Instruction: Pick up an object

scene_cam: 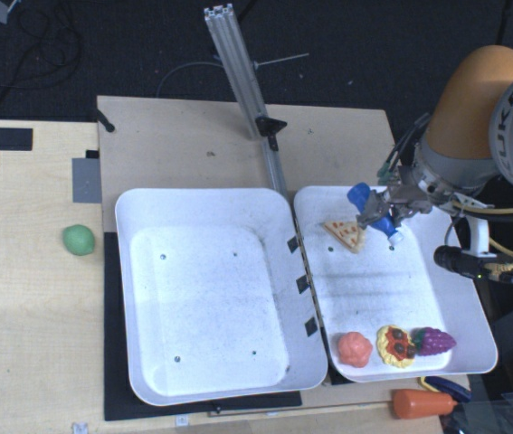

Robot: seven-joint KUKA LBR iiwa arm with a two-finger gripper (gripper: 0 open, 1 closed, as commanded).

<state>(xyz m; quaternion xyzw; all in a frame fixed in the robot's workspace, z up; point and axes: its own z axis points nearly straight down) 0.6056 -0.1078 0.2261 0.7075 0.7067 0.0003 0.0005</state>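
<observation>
The pincer (384,208) hangs over the far part of the right bin (473,355), low and close to a blue object (361,195) which sticks out on its left side; from where I stand I cannot tell how it is set or if it really has this blue thing, because the dark metal of the wrist covers that spot. Just beside it, a little toward the middle of the bin, lies a flat triangle like a slice of pizza (345,233), flat on the floor of the bin. I judge that the arm (473,107) is low here because these two things are the nearest candidates for the pick. At the near edge of the same bin three toy foods lie in a row: a pink round piece (356,349), a yellow piece with red spots (394,344) and a purple bunch of grapes (435,340), the last two touching each other. The left bin (147,211) stands just beside the right one. On the table (21,260), well apart to the left, rests a green ball (79,240), and an orange thing like a carrot (423,403) lies outside the right bin at the front. On the grey arm I see part of some letters, maybe "UK", but no other writing can be read.
</observation>
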